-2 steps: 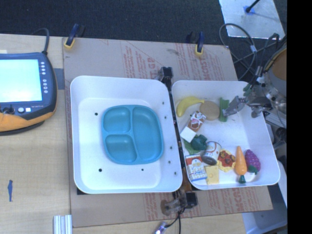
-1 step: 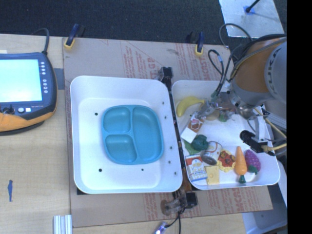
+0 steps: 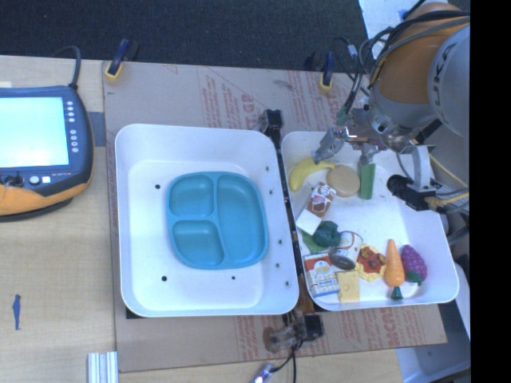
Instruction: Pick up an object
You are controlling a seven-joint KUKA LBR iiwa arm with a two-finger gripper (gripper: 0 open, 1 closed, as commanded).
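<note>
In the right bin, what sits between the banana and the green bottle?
In the camera view, a round tan cookie-like disc lies between the banana and the green bottle, just under the gripper.

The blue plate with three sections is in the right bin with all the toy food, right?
Not quite. The camera view shows the blue plate with three sections in the left bin, by itself. The toy food, like the banana and carrot, is in the right bin.
</note>
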